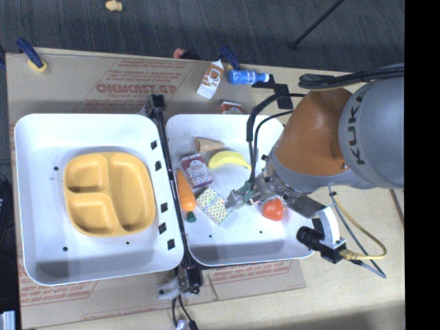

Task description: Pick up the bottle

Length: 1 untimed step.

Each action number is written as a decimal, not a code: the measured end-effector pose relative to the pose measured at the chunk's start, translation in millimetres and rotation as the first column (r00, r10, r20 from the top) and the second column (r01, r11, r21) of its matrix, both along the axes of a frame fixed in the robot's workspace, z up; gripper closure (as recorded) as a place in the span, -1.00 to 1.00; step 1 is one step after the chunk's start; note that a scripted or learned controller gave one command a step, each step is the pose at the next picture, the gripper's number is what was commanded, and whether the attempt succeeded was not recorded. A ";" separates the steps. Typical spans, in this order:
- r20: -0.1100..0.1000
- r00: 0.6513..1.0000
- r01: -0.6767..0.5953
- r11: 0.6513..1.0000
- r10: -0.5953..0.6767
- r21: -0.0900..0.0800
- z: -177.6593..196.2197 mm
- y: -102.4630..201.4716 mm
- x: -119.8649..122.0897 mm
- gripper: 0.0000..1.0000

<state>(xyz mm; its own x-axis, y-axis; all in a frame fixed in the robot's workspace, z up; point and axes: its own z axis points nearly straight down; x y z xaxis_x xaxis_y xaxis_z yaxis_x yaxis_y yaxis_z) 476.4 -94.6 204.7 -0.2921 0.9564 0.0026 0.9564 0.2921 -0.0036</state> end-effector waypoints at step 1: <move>0.000 0.981 -0.195 0.981 0.195 0.001 -13.0 39.3 -0.1 1.00</move>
<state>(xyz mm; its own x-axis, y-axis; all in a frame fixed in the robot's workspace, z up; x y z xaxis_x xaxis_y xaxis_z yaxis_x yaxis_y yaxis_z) 476.3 -55.3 191.7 -0.4733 0.8809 0.0031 0.8809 0.4733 -0.0035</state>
